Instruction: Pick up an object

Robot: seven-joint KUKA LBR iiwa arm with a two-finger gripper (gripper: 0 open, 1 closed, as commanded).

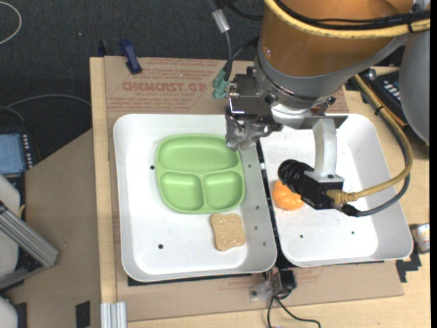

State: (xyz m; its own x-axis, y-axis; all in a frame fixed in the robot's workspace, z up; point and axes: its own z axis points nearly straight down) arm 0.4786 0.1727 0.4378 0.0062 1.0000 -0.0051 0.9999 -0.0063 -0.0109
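The brown board-topped table (171, 80) is carrying two shallow white bins side by side. The grey and orange arm (328, 39) is reaching over the far edge of the right bin (369, 224). Its hand (239, 132) is hanging at the far end of the wall that the two bins share. Whether the hand is apart or together cannot be told, and nothing is showing in its grip.

The left bin (136, 203) is holding a green three-compartment plastic plate (198, 173) at its middle. A tan square toast-like piece (228, 231) is lying near its near right corner. A small orange rounded object (285, 198), partly hidden, is lying by the right bin's left edge.

Judged step: approaching, nothing grasped yet. The next move is calling for choosing one target, centring over it and descending clear of the shared wall.
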